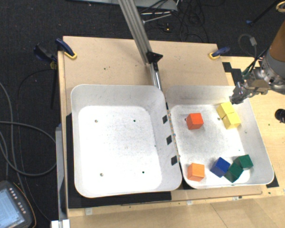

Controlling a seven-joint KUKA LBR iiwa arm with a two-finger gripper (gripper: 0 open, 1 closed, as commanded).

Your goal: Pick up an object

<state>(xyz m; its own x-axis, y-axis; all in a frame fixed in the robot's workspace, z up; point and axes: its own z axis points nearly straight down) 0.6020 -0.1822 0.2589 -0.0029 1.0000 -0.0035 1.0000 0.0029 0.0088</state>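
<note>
Right bin (pixel 256 127): two orange blocks, one upper centre (pixel 194 121), one at the near edge (pixel 196 171); yellow block (pixel 228 115) upper right; blue block (pixel 221 166) and green blocks (pixel 239 167) touching, near right corner. Gripper (pixel 237 97): over the bin's far right rim, just beside the yellow block, nothing between its fingers; spread cannot be told. Left bin (pixel 80 127): adjoining.
</note>
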